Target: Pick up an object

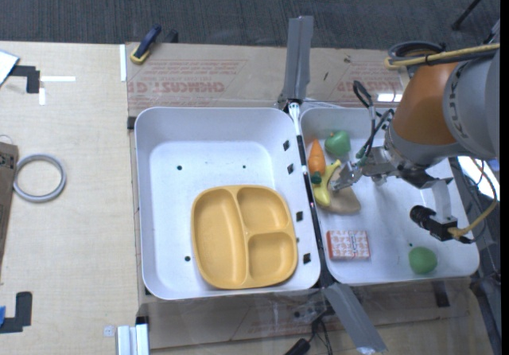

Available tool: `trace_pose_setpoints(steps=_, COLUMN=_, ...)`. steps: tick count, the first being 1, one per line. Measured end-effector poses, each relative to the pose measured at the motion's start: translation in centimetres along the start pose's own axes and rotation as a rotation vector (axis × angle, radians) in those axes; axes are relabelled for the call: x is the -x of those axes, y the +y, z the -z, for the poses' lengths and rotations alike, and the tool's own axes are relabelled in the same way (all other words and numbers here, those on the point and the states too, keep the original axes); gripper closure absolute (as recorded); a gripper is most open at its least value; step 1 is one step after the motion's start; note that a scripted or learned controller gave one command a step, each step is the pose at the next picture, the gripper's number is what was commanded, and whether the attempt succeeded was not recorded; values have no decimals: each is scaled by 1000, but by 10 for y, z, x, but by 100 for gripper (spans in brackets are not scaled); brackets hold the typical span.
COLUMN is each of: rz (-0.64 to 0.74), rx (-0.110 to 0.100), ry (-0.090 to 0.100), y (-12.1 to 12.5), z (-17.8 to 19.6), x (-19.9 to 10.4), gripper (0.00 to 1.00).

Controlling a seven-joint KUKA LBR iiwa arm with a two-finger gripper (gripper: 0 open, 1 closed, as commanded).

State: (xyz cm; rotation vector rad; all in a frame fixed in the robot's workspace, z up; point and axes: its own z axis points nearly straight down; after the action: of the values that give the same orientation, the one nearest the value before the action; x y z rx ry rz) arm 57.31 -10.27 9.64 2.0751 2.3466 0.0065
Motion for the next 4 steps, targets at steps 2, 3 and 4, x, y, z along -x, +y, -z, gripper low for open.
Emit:
trace_pose_setpoints(steps=2, rz=32, rx=2, ry=2, y=29, z=10, x=8, gripper=100)
trace_pose_setpoints(steps=3, rz=32, rx=1, ry=2, y=29, z=10, x=8, gripper=0)
trace_pose_setpoints(steps=4, rz=100, rx=-9, ry=3, y=-7, z=125, x=0, gripper=0)
